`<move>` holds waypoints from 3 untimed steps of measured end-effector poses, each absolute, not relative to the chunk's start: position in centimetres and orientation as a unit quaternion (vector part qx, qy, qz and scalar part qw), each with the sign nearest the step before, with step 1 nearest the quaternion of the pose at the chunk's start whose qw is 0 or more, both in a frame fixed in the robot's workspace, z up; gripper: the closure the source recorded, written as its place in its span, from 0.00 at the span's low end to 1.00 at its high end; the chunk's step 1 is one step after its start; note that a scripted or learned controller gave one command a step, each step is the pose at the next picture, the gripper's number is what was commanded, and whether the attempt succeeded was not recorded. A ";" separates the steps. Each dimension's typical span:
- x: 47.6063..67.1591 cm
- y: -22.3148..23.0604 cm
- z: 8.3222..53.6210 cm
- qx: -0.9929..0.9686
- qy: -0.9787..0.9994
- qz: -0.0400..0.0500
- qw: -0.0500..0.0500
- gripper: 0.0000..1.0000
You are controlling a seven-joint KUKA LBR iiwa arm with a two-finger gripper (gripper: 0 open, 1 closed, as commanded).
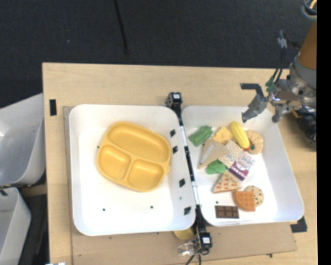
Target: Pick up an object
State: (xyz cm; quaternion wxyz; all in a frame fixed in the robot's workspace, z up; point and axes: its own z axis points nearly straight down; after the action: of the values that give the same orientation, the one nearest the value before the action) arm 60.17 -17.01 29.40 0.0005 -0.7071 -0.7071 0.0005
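Observation:
A pile of toy food lies in the right bin (281, 195). It includes a green leafy piece (200, 135), a yellow banana-like piece (239, 134), a cheese wedge (223, 135), a grey wedge (209, 152), a pizza slice (226, 184), a round waffle (248, 199) and a chocolate bar (227, 211). My gripper (263, 114) hangs over the bin's far right part, just beyond the banana-like piece. It is open, with nothing between its fingers (251, 111).
The left bin (88, 208) holds a yellow divided plate (134, 156). A black-clipped divider (186, 164) runs between the bins. The wooden bench (110, 81) surrounds them, and a white container (11, 142) sits off its left edge.

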 end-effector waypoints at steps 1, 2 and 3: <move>60.3 -17.1 30.2 -0.706 -0.708 0.001 0.001 1.00; 62.1 -12.3 47.5 -0.704 -0.710 -0.005 -0.008 1.00; 57.5 -6.6 35.1 -0.705 -0.709 0.005 0.006 1.00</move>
State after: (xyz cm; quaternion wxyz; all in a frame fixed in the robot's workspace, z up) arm 57.48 -6.65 35.08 0.0062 -0.7054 -0.7088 0.0048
